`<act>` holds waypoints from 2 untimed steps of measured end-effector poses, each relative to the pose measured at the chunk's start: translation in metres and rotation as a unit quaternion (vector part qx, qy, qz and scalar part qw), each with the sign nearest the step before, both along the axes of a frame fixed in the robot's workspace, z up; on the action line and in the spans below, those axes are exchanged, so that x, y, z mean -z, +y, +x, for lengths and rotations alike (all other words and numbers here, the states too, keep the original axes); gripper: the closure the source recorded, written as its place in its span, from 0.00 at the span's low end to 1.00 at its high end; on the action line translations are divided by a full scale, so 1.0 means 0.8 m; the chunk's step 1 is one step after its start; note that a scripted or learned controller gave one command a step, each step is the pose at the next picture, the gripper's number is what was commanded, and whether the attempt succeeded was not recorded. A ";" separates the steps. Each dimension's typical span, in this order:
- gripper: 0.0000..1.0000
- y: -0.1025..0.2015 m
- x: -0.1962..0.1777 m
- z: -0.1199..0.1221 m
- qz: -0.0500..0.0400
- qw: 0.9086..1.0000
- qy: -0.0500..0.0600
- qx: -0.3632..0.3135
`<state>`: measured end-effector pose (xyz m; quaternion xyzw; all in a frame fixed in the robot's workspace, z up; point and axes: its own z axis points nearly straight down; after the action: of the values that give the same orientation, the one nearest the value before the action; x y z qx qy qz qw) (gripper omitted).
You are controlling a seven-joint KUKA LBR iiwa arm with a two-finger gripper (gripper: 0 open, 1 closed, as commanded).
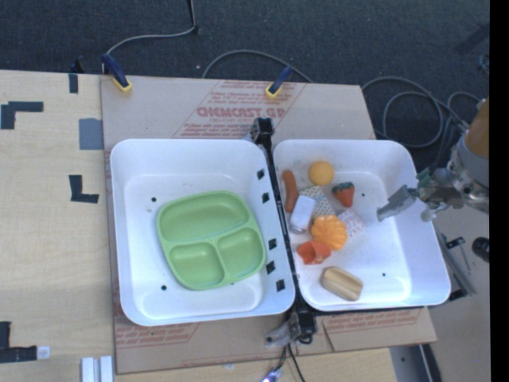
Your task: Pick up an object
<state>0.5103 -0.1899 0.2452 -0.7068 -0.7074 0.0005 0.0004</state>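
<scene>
Robotics laboratory test bench. A cardboard sheet is fastened to a pale wooden table with blue-and-yellow clamps. Black tape marks lie on the tabletop. Loose cables run over dark carpet. Two white bins sit side by side, one holding a green divided plate, the other toy food.

At your three o'clock edge you see the arm: an orange band above a grey wrist, then a metallic, blocky gripper body tapering to a slim grey finger.
</scene>
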 end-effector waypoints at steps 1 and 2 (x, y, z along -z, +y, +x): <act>0.00 0.025 0.103 0.061 0.000 1.000 0.001 0.000; 0.00 0.090 0.179 0.092 0.000 1.000 0.000 0.000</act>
<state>0.5840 -0.1177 0.1023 -0.7069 -0.7073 0.0005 0.0002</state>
